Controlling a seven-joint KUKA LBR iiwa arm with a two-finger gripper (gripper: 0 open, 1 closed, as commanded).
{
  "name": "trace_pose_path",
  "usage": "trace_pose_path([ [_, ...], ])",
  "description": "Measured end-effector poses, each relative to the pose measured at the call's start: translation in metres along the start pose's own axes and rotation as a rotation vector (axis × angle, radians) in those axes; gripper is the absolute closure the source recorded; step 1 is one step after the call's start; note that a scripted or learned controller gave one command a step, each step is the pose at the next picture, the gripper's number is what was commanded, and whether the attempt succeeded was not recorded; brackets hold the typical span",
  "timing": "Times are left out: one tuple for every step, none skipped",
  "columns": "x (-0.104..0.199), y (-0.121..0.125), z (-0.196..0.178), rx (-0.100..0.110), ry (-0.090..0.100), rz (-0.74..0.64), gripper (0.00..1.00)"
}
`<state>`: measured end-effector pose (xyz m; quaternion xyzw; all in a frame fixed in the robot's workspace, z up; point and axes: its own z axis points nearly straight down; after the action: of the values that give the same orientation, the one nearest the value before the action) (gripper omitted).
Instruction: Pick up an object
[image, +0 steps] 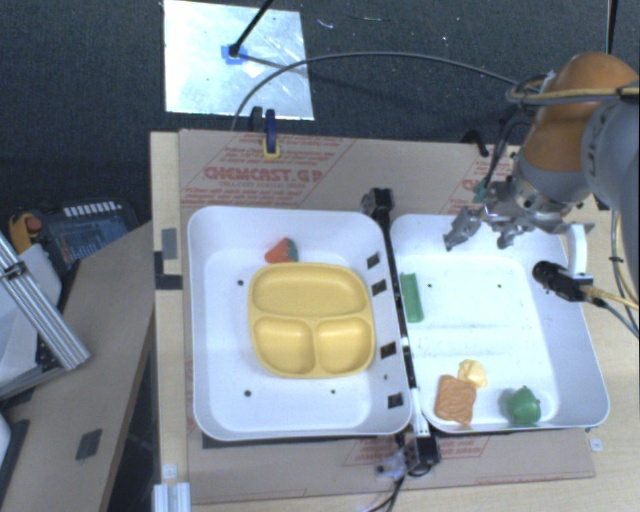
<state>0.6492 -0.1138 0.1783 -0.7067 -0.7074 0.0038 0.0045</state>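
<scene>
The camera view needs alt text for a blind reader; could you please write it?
A grey arm's open gripper hovers over the right white bin, which holds a green stick, orange slab and green lump. The left white bin holds a yellow divided tray.

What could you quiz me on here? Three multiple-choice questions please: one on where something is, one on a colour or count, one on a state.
1. Where does the yellow tray lie?
A. In the left bin
B. In the right bin
C. On the floor

2. How many compartments does the tray have?
A. One
B. Three
C. Six

3. What is the tool doing?
A. Gripping the green stick
B. Pressing on the tray
C. Open, with nothing between its fingers

Answers:
1. A: the tray fills the middle of the left bin.
2. B: one wide compartment at the back, two smaller ones in front.
3. C: it sits at the back of the right bin, its fingers spread, apart from the green stick.
</scene>
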Motion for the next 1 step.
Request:
trace_pose_path([
  [0.0002, 0.003, -0.0083, -0.013, -0.001, -0.002, 0.0],
])
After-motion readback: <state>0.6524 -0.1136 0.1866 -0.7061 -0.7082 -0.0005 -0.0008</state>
